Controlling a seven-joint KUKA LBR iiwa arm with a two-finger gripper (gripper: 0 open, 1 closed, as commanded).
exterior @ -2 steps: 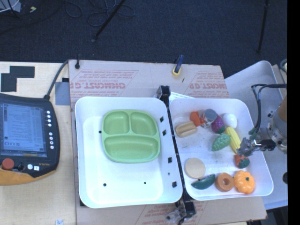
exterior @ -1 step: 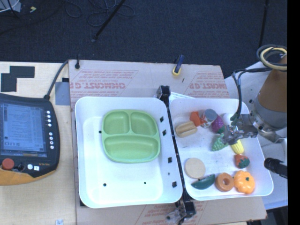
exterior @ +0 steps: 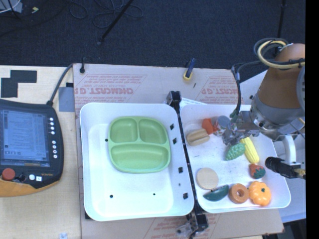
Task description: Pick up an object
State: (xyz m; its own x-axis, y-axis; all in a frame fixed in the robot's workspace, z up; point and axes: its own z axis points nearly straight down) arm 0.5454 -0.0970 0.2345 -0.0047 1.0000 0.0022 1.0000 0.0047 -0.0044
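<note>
Cardboard-topped bench (exterior: 124, 86) bears two white bins; nearest in the right bin (exterior: 227, 171) lie an orange plastic doughnut (exterior: 239, 193) and an orange toy pumpkin (exterior: 259, 193). Farther back, the gripper (exterior: 230, 131) hangs close beside a bumpy green toy vegetable (exterior: 235, 151), its opening impossible to judge.

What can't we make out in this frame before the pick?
1. Camera view: far right corner of the right bin, covered by the arm.
2. Camera view: whether the tool touches the green toy; the contact spot is blurred.
3. Camera view: text on the pendant screen, too small to read.
</note>
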